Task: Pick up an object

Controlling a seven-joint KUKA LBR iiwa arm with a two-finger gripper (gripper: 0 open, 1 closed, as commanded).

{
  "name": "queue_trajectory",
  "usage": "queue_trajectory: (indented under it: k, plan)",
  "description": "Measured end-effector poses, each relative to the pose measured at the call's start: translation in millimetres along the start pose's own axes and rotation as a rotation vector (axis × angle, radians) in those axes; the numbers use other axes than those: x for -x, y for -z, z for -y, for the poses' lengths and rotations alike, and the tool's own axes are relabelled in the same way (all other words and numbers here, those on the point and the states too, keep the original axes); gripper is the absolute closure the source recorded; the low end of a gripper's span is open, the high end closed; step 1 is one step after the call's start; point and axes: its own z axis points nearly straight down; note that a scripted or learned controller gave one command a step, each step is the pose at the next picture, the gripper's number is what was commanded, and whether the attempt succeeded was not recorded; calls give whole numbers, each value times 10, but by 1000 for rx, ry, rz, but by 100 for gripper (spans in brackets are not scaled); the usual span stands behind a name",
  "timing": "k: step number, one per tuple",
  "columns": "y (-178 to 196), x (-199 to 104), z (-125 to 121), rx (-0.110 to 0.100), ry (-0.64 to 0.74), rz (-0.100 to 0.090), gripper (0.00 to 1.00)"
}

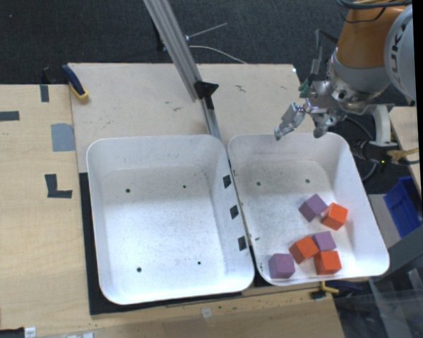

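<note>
Several small cubes lie in the right bin [269,190], toward its near right corner. A purple cube [312,207] touches an orange cube [335,215]. Closer to the front sit an orange cube [304,249], a purple cube [324,241], another orange cube [327,262] and a purple cube [281,266] at the front left of the group. My gripper [303,124] hangs above the bin's far rim, well away from the cubes. Its fingers [287,122] are spread apart and hold nothing.
The left bin [157,217] adjoins the right one along a shared rim. A slanted aluminium rail [181,53] rises behind the bins. A blue-and-yellow clamp [74,81] lies at the bench's far left. Cables hang at the far right.
</note>
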Motion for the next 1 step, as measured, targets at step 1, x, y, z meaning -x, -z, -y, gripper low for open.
queue_trajectory:
  k: [1]
  plan:
    - [-134,377,632,-4,-6,2,0]
